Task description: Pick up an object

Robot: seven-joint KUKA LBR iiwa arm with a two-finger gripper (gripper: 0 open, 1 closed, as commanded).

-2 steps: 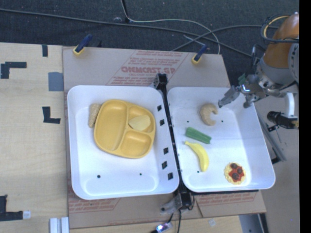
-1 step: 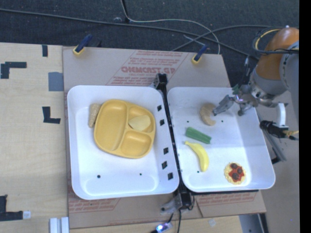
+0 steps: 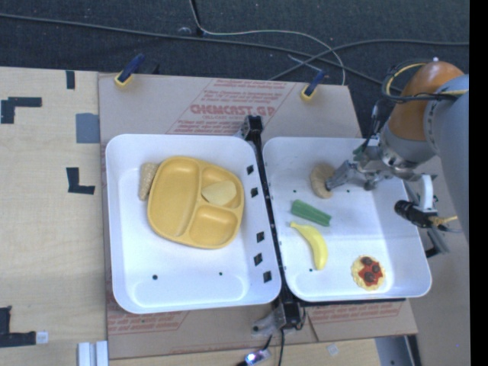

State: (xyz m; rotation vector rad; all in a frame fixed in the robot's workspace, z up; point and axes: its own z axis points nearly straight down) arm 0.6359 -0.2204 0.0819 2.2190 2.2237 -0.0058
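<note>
Right bin (image 3: 396, 239): cookie (image 3: 321, 181) seemingly touching gripper (image 3: 335, 180).

Gripper (image 3: 335, 180) reached into the right bin (image 3: 396, 280) beside a tan cookie (image 3: 319, 181); green pickle (image 3: 310, 212), banana (image 3: 313, 245) and small pizza (image 3: 367, 272) lay nearer. Left bin (image 3: 183, 292) held a yellow divided tray (image 3: 195, 201).

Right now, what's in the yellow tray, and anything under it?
The yellow tray in the left bin holds a pale chip-like piece in its upper right compartment. A tan sponge-like item pokes out from beneath its left edge; the rest underneath is covered.
</note>
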